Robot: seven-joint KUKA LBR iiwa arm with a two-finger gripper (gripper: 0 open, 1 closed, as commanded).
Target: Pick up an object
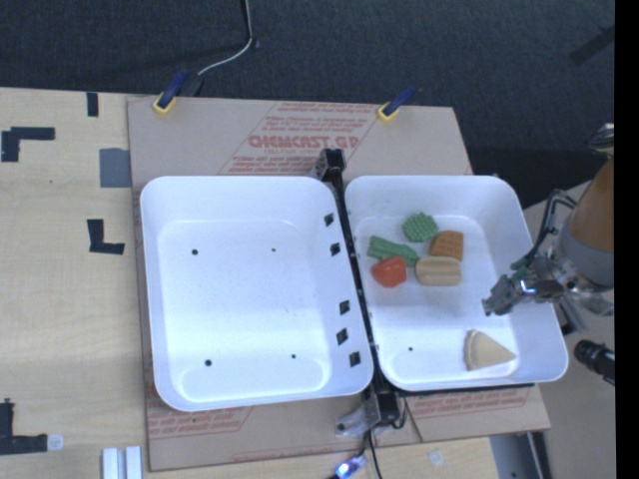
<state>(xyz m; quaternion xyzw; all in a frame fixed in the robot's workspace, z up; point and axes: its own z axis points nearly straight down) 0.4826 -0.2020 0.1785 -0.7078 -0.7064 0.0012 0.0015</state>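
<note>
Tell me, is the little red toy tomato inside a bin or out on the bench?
Inside. The small red toy tomato lies on the floor of the right shallow white bin.

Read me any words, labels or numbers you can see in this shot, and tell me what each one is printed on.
"CHEMCAST GP", in red, on the brown board under the bins.
Smaller red lines above and below it on that board: too blurred to read.
Red print along the board's front edge: too blurred to read.

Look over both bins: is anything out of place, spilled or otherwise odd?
Nothing looks spilled or damaged. One tan wedge lies alone near the front right corner of the right bin, apart from the cluster of toy foods further back. The gripper hangs at that bin's right rim.
</note>
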